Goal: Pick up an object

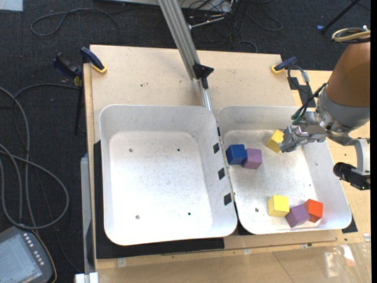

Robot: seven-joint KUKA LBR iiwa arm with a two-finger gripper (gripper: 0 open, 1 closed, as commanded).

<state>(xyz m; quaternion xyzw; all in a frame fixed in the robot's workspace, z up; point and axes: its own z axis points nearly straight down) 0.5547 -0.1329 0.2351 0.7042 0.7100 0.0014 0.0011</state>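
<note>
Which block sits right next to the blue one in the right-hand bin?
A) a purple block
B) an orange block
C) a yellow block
A: the blue block has a purple block against its right side, while the yellow and orange ones lie farther off.

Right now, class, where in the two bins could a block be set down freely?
The left bin floor is bare throughout. In the right bin, room lies between the blue cube and the lower yellow cube. Crowded: around the hand and the front-right corner.
</note>
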